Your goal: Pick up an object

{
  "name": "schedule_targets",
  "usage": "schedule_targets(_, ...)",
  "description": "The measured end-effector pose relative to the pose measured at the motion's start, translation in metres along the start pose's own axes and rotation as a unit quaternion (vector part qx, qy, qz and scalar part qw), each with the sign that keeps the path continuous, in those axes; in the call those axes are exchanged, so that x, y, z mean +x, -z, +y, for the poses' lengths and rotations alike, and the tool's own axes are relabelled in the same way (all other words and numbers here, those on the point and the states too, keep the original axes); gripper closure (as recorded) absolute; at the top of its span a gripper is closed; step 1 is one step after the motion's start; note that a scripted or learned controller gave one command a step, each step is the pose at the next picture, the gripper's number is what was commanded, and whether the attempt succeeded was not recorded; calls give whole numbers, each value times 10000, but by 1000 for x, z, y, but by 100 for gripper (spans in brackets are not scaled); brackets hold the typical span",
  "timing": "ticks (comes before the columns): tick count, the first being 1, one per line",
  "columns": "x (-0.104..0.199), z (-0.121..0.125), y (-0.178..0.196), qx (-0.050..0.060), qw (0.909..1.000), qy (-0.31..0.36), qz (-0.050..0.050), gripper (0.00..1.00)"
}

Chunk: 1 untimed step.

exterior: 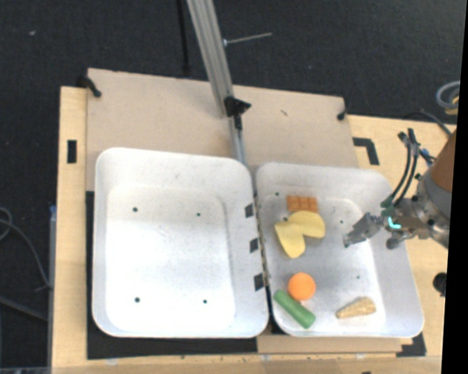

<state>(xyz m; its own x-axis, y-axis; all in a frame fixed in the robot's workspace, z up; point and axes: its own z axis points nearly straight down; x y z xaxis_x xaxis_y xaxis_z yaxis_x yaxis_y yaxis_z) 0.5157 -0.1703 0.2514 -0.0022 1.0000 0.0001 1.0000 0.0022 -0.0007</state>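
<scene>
Apparently gripper [377, 232] spread open, holding nothing, above right bin [398, 294].

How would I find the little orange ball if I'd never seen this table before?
Look in the right-hand white bin, the one holding the toys. Go to its front part, near the divide between the two bins. The orange ball sits just behind a green stick and in front of the yellow pieces; it is the only round, bright orange thing there.
</scene>
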Motion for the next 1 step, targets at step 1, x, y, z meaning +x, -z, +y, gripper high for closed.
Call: schedule_targets(1, 0, 1, 2, -20, 10000, -6, -5, 0)
